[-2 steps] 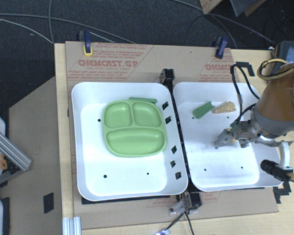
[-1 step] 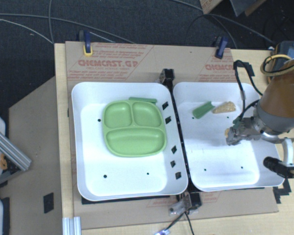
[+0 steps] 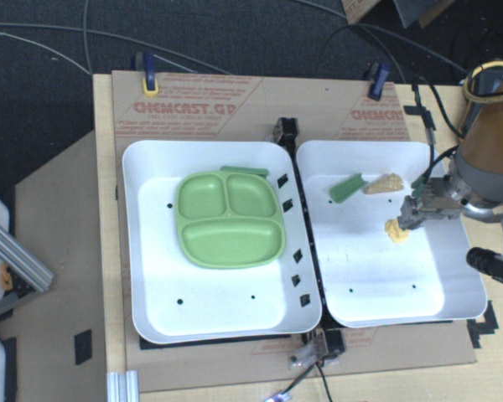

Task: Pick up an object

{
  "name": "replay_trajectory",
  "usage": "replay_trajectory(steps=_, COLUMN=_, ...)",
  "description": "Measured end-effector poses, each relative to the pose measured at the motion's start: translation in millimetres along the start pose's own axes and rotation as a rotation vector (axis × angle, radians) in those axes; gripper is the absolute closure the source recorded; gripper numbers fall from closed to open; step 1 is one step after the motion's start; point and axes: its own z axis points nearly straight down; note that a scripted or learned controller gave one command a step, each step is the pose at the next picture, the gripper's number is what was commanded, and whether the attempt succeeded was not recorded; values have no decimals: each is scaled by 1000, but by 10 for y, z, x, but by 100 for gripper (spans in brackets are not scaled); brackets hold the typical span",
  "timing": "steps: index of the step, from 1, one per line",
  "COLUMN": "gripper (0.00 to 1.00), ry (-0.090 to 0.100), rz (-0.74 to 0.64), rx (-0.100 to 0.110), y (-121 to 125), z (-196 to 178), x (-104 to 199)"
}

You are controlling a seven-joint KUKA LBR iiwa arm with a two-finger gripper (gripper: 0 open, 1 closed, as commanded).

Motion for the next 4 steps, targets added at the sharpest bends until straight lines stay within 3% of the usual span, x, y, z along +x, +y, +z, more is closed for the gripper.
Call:
replay_trajectory(steps=1, gripper=100, ry=0, rz=0, rx=1, y=20, z=-463, x=-2)
replay_trajectory(steps=4, gripper=100, ry=3, rz=-4, rx=7, y=-4, z=-617, x=1653)
